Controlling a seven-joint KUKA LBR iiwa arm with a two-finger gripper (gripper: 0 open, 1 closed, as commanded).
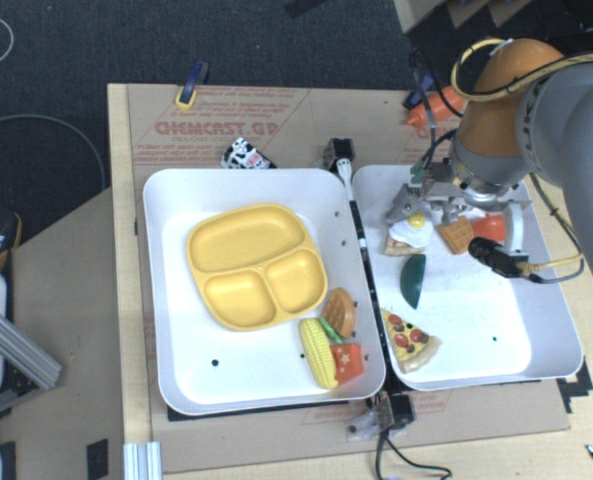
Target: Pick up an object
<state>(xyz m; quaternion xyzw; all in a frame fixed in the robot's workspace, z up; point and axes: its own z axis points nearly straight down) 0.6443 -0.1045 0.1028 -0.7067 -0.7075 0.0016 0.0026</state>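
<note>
Camera view: I am watching the hand (428, 208) hovering over the fried egg (410, 234) (grip state unclear); the cracker (455, 235) crowding beside the egg is risking a fumbled pick.

The grey arm (566, 108) enters from the right and bends downward, its orange band (501, 93) sitting just above the wrist. The gripper (428, 211) hangs low at the wrist's end — metal parts pointing down and leftward — with black cable looping beside it.
</note>
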